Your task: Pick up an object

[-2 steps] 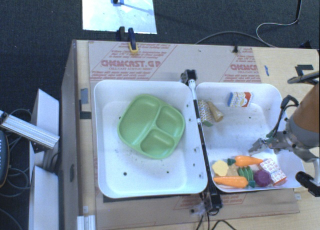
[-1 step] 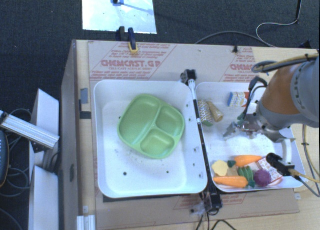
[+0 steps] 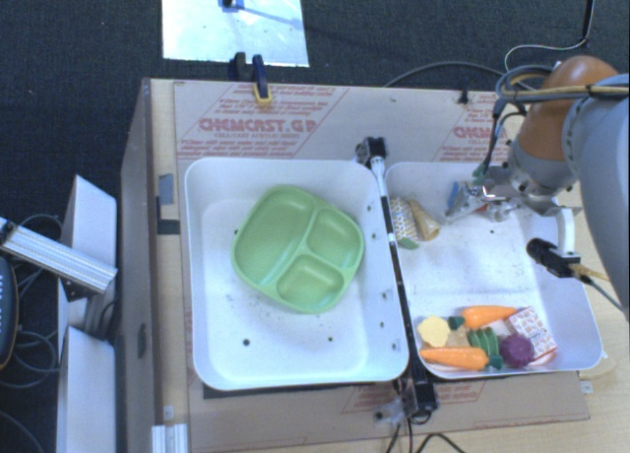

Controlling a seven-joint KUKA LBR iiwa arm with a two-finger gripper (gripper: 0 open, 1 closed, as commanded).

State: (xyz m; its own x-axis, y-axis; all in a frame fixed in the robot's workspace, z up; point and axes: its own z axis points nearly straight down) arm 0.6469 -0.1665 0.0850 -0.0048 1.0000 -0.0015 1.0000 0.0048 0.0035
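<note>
The arm (image 3: 576, 126) reaches over the right bin (image 3: 492, 254), its gripper (image 3: 471, 197) low near the bin's back edge; whether its fingers are apart or together cannot be told. A tan piece (image 3: 413, 220) lies just left of it against the divider. Toy food (image 3: 482, 338), carrots among it, crowds the bin's front corner. A green tray (image 3: 298, 247) sits in the left bin (image 3: 221, 343).

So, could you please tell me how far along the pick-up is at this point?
Nothing looks picked up yet. The end effector sits over the far part of the right bin, near the corn cob. The toy food lies piled in the near corner. The grasp and lift remain; the green plate rests in the left bin.
</note>
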